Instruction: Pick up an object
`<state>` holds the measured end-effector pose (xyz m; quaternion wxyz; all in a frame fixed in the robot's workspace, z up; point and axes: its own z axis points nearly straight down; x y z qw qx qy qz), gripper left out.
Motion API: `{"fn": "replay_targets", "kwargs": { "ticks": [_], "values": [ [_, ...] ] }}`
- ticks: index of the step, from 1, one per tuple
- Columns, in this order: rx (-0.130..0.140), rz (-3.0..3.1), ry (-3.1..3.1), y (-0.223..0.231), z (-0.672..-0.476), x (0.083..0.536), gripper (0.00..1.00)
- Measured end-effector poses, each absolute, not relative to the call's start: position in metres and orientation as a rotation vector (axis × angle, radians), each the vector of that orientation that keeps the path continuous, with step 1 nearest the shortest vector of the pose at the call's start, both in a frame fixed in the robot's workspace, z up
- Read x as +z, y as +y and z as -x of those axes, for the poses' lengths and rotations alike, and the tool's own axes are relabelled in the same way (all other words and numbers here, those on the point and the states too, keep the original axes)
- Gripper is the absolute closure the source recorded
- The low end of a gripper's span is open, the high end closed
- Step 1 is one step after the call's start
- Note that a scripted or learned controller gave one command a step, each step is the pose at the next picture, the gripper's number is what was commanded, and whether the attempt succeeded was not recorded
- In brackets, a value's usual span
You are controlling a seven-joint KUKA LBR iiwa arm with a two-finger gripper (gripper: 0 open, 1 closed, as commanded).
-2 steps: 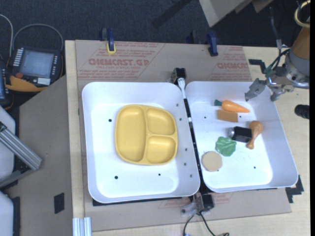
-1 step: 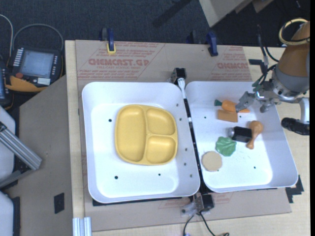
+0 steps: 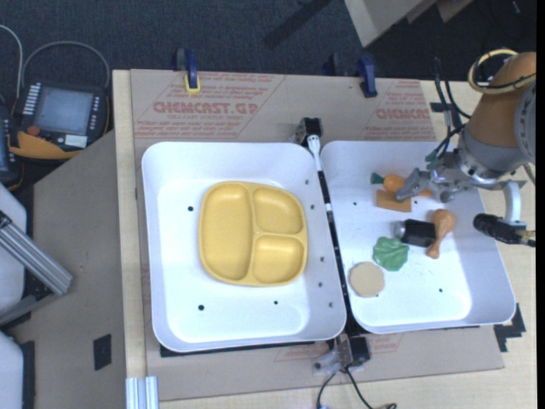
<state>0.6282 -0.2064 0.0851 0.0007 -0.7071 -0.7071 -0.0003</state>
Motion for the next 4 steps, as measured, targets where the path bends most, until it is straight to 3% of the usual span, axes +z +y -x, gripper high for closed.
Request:
{"fn": "replay_targets", "kwargs": {
  "ticks": [1,3,4],
  "values": [
    [-0.009,2.223,-2.229,-0.206,-0.631,0.100,1.00],
    [-0.005,2.226,-2.229,-0.205,-0.646,0.213,1.00],
    [-0.003,2.224,-2.227,-0.205,-0.647,0.235,1.00]
  ]
}}
